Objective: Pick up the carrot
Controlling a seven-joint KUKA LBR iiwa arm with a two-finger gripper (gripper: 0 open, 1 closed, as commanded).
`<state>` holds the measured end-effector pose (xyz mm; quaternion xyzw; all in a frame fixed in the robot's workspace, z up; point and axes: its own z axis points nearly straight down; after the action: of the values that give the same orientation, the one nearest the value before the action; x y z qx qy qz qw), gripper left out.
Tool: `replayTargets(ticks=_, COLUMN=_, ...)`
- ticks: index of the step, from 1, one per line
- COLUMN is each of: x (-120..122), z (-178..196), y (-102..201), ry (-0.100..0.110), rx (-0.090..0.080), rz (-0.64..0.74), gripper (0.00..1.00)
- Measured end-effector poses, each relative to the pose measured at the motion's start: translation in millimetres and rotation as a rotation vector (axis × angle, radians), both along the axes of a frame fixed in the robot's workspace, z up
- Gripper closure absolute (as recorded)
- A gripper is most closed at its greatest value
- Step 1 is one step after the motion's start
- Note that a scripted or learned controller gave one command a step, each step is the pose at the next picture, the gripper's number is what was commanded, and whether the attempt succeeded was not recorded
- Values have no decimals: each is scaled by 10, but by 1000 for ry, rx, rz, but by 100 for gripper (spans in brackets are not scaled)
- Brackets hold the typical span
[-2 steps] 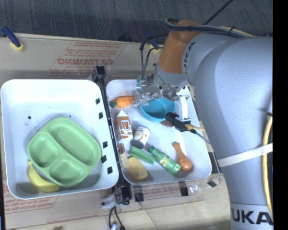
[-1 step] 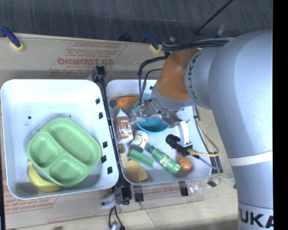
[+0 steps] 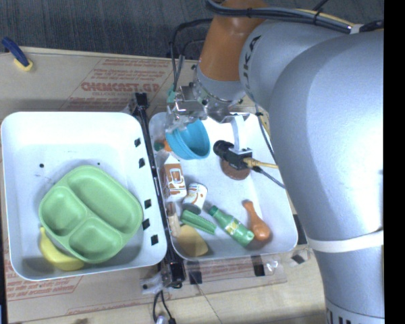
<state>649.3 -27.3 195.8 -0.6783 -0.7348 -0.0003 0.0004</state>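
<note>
The carrot [image 3: 256, 222], a short orange piece with a browner upper end, lies near the front right corner of the right bin [image 3: 278, 181]. My gripper [image 3: 181, 111] hangs over the far left part of that bin, well up and to the left of the carrot. A blue cup [image 3: 190, 140] sits directly under the gripper, tipped on its side, and I cannot tell whether the gripper touches it.
The right bin also holds a green bottle [image 3: 231, 225] beside the carrot, a green stick [image 3: 197, 220], a yellow wedge [image 3: 191, 242], a brown-and-white packet [image 3: 173, 179], a small white cup [image 3: 197, 194] and a brown disc [image 3: 237, 171]. In the left bin [image 3: 27, 140], a green divided plate [image 3: 91, 211] rests on a yellow object [image 3: 56, 255].
</note>
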Motion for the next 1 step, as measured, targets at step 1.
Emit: replayTargets(ticks=1, x=-325, z=-451, y=-1007, ry=13, rx=-7, rz=-40, gripper=100)
